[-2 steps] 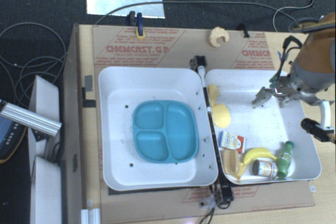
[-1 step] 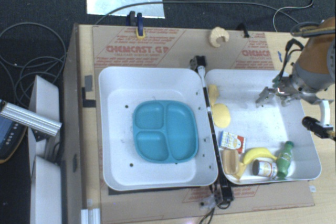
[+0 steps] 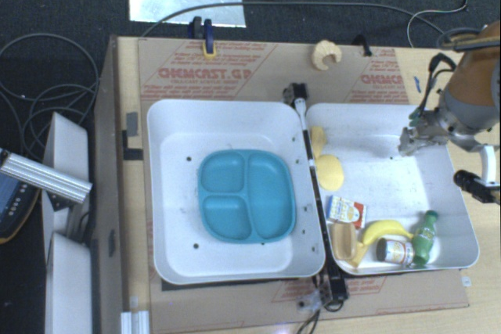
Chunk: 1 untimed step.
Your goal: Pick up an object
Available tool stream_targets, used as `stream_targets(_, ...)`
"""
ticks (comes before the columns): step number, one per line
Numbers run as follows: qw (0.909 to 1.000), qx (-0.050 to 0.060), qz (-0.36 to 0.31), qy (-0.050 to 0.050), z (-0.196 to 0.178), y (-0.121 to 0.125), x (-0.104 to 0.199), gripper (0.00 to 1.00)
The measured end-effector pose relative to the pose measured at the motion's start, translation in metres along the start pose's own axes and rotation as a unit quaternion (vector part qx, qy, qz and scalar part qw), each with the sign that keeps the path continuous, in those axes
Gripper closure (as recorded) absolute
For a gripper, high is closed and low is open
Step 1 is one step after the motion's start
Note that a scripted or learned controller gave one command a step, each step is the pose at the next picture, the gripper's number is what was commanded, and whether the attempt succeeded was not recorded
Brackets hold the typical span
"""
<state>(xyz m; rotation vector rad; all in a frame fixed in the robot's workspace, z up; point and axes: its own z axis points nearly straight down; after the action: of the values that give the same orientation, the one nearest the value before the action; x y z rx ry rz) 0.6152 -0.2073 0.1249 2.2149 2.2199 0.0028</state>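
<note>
My gripper [image 3: 410, 141] hangs over the far right side of the right bin [image 3: 376, 125], above bare white floor, with nothing visibly held. The objects lie toward the bin's left and near side. A yellow lemon-like fruit [image 3: 329, 171] sits by the divider, with a paler yellow piece [image 3: 316, 140] just behind it. Nearer the front are a small white and red carton [image 3: 345, 210], a banana [image 3: 381, 231], a tan item [image 3: 343, 240], a brown jar with a white label [image 3: 394, 251] and a green bottle [image 3: 423, 237]. All are well apart from the gripper.
The left bin [image 3: 168, 168] holds a blue divided plate [image 3: 245, 195]. A beige lump [image 3: 326, 54] and a blue and yellow clamp [image 3: 205, 34] rest on the bench behind the bins. Cables run behind and to the left.
</note>
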Motion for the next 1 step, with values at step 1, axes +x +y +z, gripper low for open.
stream_targets(1,1.0000,0.001,-0.002,0.002,0.0304,0.0543,0.1113,1.00)
